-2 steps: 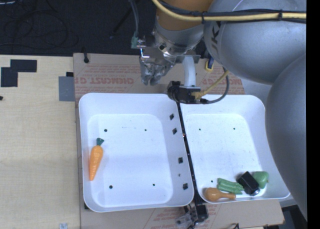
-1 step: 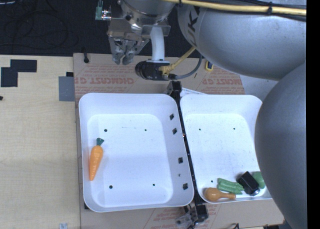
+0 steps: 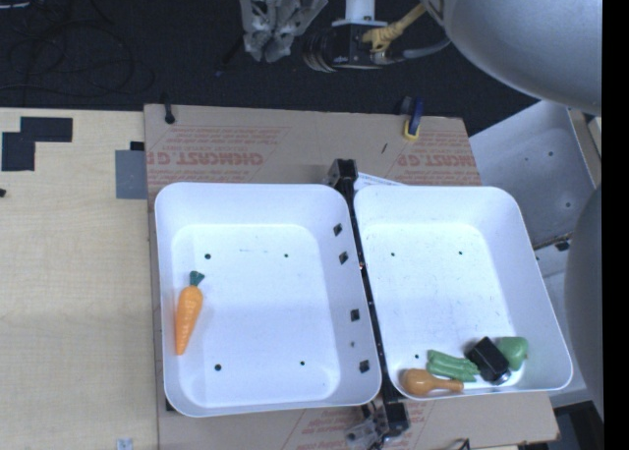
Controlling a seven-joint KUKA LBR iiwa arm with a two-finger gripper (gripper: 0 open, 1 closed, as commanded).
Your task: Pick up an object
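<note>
Hung high at the far edge: hand (image 3: 278,21), fingers close together, nothing between them. Lay well away, down and left of the hand, by the left wall of the left bin (image 3: 162,242): carrot (image 3: 188,313), long way running near to far.

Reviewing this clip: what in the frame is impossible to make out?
- Gripper: blurred against the dark background at the top of the camera view.
- Green object in the right bin: partly covered by the black object, so its shape is unclear.
- Arm: cut off by the top and right edges.
- Clamp below the bins: cut by the bottom edge.
</note>
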